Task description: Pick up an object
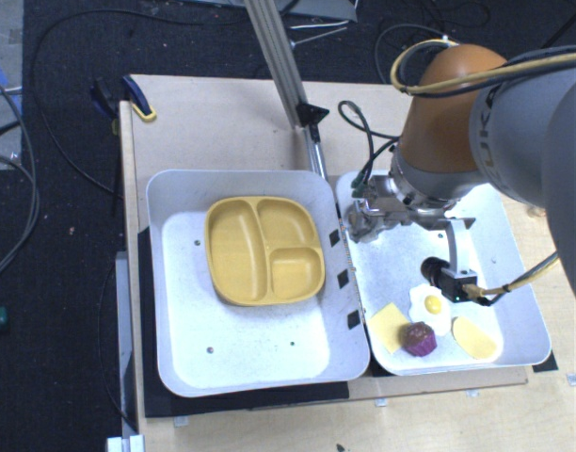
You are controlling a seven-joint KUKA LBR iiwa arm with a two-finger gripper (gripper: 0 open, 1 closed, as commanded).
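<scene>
My gripper (361,218) hangs over the far left part of the right bin (514,252), close to the wall between the two bins. Nothing shows in its grasp. Toy food lies at the near end of that bin: a yellow cheese wedge (387,328), a purple piece (420,339), a fried egg (431,304) and a pale yellow slice (474,337). They lie well in front of the gripper, toward the near edge.
A yellow divided plate (265,250) lies in the left bin (175,347). A slanted metal pole (279,55) rises behind the bins. Cables run over the dark floor around the bench.
</scene>
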